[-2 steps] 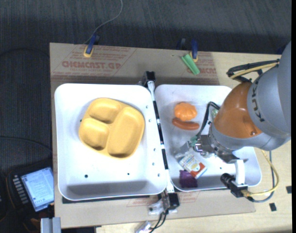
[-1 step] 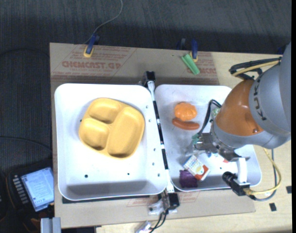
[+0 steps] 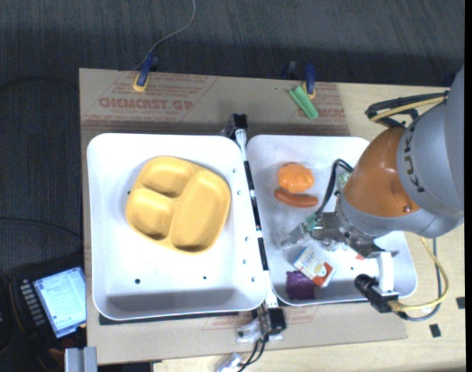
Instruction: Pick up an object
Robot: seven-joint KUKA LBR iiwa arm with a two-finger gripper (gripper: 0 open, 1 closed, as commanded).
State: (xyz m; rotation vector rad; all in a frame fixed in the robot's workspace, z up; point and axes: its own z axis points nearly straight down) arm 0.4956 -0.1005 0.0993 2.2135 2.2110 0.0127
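- The things to pick from lie in the right bin (image 3: pixel 387 285). Nearest the gripper (image 3: pixel 311 232) is a small packet (image 3: pixel 312 266), white with a red and orange patch, close to the bin's front edge.
- I think the packet is light, thin and a bit slippery. It could slide away if pushed. The best place to pinch it looks like across its short sides.
- A small purple thing (image 3: pixel 300 286) touches the packet's front side, near the bin's front left corner. It looks soft and rounded, but it is too small to be sure.
- An orange ball-shaped toy (image 3: pixel 295 177) sits toward the bin's back edge. It looks light but round, so it may roll.
- Just in front of the orange toy lies a red sausage shape (image 3: pixel 296 200). It looks smooth and skinny, best taken across the middle.
- The arm (image 3: pixel 422 169) comes in over the bin's right side and bends down low into the middle of the bin.
- The gripper points toward the bin's left wall, just behind the packet. Nothing can be seen held in it, and I cannot tell if it is wide or narrow.
- In the left bin (image 3: pixel 104 285) lies a big yellow lumpy thing (image 3: pixel 178 202), well apart from the gripper.
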